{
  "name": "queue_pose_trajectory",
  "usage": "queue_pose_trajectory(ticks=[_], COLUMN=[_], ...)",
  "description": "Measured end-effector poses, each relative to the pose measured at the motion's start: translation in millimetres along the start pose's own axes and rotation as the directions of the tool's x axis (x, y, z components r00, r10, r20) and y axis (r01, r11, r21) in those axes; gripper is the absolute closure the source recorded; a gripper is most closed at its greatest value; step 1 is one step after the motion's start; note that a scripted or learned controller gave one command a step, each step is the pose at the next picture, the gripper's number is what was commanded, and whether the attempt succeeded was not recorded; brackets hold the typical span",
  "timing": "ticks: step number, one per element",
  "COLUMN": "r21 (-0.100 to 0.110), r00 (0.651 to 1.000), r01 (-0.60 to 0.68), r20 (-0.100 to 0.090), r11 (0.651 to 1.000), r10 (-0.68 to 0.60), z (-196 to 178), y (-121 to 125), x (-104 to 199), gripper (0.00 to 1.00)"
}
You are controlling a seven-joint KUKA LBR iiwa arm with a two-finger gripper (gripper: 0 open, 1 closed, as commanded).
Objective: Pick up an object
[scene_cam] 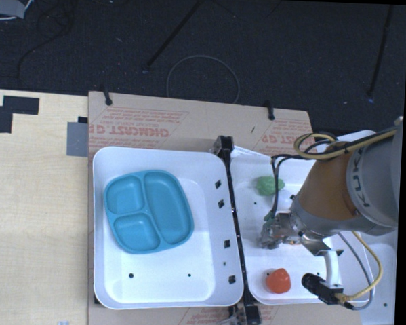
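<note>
Beside the divider (232, 221), down in the right bin (378, 259), the gripper (272, 235) hangs between green object (266, 185) and red object (278, 280), probably choosing; its grip I cannot tell.

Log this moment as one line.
gripper low in right white bin | red round object, green object loose | blue divided plate left bin

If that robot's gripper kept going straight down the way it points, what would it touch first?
Probably the bare floor of the right shallow white bin beneath the gripper. The green lump and orange-red ball lie to either side, though depth is unclear.
</note>
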State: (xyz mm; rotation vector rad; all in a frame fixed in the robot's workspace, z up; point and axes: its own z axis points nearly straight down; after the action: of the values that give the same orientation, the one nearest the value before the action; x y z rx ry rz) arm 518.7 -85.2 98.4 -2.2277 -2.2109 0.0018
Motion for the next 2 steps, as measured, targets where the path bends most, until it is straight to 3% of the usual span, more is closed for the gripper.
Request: queue_pose_trajectory(ticks=[2], r21=[-0.005], r00=[1.0], r01=[0.008], r20=[0.002], r11=[1.0], r10=[-0.008], z=[-103], y=[10], x=[-6], gripper=[1.0])
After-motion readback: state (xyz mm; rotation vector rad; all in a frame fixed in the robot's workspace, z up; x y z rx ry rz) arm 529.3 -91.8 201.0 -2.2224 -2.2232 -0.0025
